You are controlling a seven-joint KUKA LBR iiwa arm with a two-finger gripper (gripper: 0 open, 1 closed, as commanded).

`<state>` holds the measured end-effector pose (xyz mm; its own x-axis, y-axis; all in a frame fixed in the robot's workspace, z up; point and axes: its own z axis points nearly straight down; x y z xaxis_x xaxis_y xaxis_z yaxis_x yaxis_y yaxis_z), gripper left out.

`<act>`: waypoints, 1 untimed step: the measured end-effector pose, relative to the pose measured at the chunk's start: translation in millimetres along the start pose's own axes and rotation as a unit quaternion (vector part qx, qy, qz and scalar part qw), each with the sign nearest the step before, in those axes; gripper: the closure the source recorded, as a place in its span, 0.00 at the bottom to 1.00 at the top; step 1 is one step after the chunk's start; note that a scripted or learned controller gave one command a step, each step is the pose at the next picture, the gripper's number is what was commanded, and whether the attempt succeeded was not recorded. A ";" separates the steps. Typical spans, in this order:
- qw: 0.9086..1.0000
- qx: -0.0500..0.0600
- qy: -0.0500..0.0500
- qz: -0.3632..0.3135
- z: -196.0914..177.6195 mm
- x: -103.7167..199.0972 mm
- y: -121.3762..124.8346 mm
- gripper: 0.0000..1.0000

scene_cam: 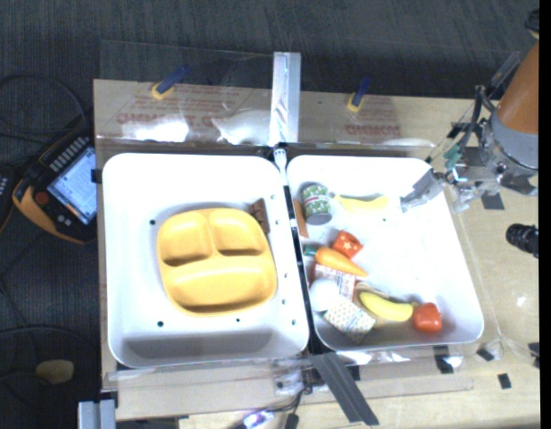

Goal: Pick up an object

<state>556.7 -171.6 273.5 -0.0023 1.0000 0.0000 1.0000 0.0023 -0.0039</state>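
Hovering over the right bin's point(467, 266) bare far-right corner, the pincer point(418, 195); grip state unclear.

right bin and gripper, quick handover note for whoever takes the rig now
Gripper: above the right bin's upper right corner, nothing between its fingers; open or shut can't be told.
Things: all in the right bin: small can, carrot, banana, tomato, pale yellow piece nearest the gripper. Yellow divided tray lies in the left bin.
Done: nothing picked.
Left: descend, grasp one object, lift.
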 end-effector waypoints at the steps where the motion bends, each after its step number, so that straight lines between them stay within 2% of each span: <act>1: 0.998 0.000 0.000 -0.068 139.1 31.1 58.6 0.00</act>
<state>614.7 -140.3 134.2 -0.1389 0.9903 0.0009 0.9903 0.1389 -0.0036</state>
